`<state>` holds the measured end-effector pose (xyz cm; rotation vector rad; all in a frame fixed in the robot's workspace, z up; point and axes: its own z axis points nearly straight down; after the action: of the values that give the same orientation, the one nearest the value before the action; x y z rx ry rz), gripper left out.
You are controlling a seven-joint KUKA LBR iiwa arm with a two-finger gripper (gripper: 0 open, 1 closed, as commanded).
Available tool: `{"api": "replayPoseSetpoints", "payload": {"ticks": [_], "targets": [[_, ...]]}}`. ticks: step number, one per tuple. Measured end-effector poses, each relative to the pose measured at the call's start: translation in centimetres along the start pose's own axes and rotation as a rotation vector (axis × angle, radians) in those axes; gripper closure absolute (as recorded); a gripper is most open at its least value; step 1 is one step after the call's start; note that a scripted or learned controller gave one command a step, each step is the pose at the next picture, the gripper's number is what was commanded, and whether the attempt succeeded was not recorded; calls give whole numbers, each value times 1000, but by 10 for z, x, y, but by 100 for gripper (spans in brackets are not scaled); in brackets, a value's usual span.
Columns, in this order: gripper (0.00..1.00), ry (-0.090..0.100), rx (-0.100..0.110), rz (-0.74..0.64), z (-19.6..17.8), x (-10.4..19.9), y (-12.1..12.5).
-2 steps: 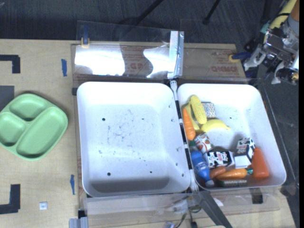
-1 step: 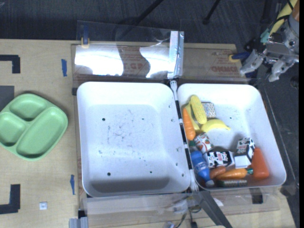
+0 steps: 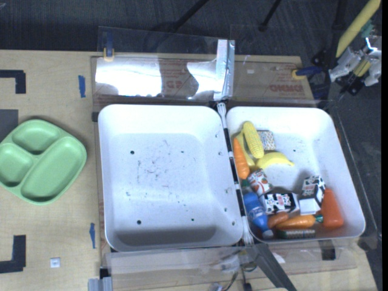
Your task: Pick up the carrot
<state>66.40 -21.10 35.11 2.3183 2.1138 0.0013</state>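
carrot (image 3: 240, 157) | right bin (image 3: 339, 156), left wall | claw (image 3: 357, 59) far beyond bin | grip state unreadable

Bright, even overhead light is falling on both white bins (image 3: 160, 174), washing out their floors. Strong glare is bouncing off the clear panel (image 3: 157, 77) behind the left bin. Shadows are lying soft and short. Fine detail is looking slightly blurred and grainy throughout.
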Motion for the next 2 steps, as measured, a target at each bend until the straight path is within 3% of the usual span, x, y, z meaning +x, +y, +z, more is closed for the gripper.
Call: {"api": "replayPoseSetpoints", "payload": {"ticks": [2], "targets": [[0, 0, 0, -1, 0, 0, 0]]}}
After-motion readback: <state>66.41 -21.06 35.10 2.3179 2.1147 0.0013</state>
